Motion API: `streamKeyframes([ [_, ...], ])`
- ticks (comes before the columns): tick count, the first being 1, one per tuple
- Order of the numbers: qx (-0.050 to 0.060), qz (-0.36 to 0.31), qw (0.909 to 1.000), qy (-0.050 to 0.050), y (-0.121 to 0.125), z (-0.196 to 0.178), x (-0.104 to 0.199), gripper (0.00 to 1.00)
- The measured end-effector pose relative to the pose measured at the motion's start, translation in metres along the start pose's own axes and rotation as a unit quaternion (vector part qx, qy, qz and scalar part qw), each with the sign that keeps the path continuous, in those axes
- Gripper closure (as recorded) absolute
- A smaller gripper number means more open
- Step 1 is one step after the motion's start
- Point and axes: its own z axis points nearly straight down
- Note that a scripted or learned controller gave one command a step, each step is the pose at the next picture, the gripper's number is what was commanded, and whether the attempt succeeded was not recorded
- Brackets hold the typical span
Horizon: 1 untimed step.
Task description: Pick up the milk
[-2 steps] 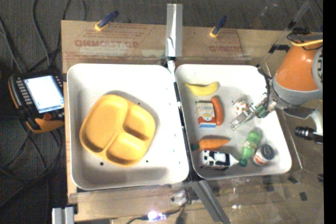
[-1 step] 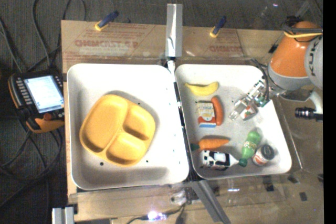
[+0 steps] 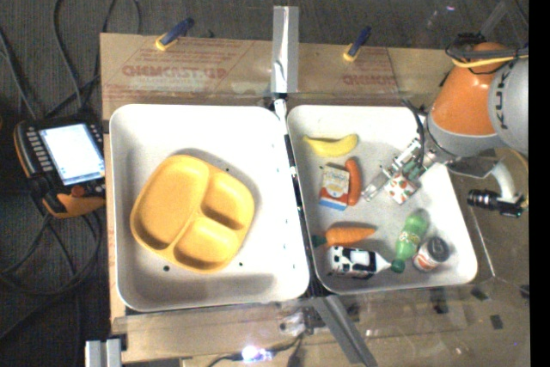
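Here claw (image 3: 397,174) shut on small carton (image 3: 401,186) — milk (image 3: 334,185) apart, untouched.

bench (image 3: 249,64) bears left bin (image 3: 129,185), right bin (image 3: 455,219).

Even overhead light; my white bins (image 3: 206,292) glared bright, floor (image 3: 51,13) stayed dim. Soft shadows under bin rims. Picture slightly grainy, soft throughout.
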Motion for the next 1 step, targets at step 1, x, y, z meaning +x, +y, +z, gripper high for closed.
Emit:
streamKeyframes([
  [1, -0.002, 0.0, 1.0, -0.001, 0.0017, -0.0107, -0.0005, 1.0],
])
